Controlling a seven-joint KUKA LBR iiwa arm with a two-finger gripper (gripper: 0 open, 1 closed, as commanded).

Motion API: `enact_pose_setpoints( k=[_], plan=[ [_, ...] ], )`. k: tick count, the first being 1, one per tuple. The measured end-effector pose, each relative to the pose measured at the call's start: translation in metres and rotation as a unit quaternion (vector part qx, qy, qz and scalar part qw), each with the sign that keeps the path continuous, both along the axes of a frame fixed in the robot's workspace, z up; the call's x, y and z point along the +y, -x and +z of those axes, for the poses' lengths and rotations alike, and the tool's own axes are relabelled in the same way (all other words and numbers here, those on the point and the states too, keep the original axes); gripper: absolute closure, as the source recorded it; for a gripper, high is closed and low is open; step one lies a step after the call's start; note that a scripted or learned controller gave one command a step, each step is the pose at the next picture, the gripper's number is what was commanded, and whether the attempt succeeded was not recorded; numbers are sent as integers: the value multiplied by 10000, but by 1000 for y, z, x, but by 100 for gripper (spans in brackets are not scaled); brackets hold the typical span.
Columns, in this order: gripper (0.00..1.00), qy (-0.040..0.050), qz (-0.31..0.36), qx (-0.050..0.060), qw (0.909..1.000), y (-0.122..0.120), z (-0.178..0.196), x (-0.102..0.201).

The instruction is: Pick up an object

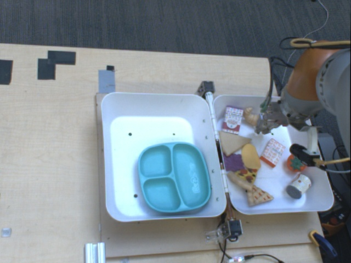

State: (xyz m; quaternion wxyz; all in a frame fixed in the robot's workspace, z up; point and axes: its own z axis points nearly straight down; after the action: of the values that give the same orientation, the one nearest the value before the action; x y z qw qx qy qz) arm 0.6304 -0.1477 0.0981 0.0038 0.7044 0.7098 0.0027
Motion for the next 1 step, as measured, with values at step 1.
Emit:
enact_pose_setpoints(
  k=[1],
  plan=[
    [100, 3, -26, 30, 10000, 20, -3, -59]
  ],
)
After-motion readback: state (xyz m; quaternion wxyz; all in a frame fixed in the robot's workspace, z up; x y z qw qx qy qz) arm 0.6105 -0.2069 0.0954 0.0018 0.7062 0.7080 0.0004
